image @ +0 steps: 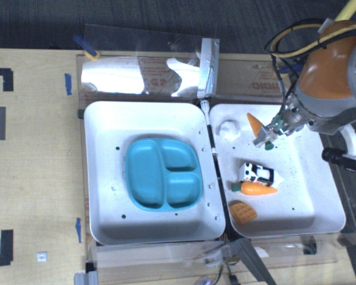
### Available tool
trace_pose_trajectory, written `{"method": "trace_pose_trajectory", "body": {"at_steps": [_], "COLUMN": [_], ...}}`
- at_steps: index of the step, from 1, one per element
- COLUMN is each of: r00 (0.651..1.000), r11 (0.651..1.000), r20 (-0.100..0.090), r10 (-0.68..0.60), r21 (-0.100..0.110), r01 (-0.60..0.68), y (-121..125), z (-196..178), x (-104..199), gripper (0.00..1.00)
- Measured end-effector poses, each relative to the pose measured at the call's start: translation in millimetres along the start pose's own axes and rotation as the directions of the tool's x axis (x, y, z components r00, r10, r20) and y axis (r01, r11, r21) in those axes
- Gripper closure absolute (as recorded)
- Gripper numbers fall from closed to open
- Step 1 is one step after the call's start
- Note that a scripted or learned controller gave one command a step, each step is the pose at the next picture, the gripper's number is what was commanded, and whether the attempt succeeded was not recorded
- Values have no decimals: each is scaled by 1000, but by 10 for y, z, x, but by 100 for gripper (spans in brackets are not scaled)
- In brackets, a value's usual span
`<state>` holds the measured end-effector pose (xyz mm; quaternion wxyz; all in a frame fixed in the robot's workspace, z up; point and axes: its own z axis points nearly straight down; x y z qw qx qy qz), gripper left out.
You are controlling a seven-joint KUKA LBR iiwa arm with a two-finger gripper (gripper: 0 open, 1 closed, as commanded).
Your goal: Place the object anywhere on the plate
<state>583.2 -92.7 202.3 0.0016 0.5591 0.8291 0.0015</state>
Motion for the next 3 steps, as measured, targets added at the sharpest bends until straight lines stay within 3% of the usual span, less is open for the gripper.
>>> {"method": "trace_pose_trajectory", "body": {"at_steps": [1,2,3], "r00": [1000,979,979], "r11": [1000,979,979], "r20": [-4,-4,-3], "r10": [-4,-206,-205], "r21": [5,5,5], "r01": [4,206,205], "y": [427,317,315], "z": [185,177,177], "x": [1012,1604,1595], "gripper": [100,100,0]}}
